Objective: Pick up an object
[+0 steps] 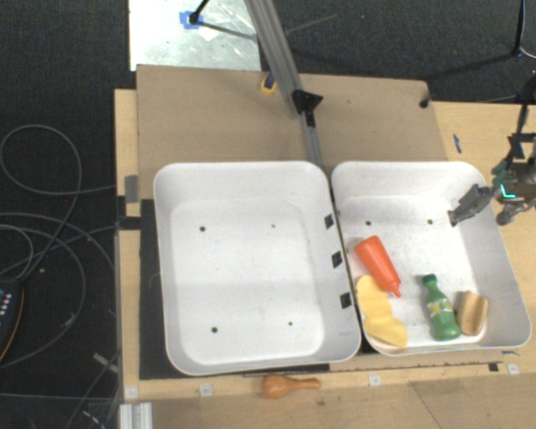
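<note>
Orange bottle (378, 264) lies flat in right bin (402, 181), long axis diagonal, cap toward the near right, touching the yellow piece (379, 313). My gripper (472, 206) hovers well apart; finger state: cannot tell. Risk: the rounded body rolls, or the neighbour gets nudged.

Single fixed camera, mounted high above the surface (277, 114), looking down at a slant. Far enough out to take in both white bins: left bin (174, 195), right bin (402, 175). Dark floor with cables (45, 195) borders left. Arm (527, 181) enters from right.
</note>
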`<state>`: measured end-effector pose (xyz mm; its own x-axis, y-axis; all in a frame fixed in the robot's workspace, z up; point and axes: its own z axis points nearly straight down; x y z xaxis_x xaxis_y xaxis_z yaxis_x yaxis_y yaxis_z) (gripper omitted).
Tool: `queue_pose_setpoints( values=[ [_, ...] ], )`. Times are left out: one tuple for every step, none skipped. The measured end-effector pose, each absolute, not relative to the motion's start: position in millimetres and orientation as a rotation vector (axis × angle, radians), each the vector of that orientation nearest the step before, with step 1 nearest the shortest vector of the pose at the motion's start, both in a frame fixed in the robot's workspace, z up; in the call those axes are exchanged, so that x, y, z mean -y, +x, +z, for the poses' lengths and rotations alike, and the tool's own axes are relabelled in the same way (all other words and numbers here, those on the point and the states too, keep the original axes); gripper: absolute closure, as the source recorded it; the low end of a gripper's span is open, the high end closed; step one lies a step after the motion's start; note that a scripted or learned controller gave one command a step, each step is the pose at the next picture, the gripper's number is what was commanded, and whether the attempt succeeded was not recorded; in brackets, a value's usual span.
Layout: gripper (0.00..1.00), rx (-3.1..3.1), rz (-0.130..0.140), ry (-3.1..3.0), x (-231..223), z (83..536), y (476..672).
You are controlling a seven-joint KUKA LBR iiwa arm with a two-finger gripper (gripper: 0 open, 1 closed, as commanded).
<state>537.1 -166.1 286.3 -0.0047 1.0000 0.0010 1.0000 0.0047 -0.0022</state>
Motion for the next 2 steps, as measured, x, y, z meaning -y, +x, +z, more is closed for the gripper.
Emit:
queue_pose_setpoints(
  values=[
    [0.00,2.226,-0.002,-2.218,166.1,288.1,537.8],
    [0.00,2.219,0.003,-2.218,163.9,226.1,541.0]
  ],
)
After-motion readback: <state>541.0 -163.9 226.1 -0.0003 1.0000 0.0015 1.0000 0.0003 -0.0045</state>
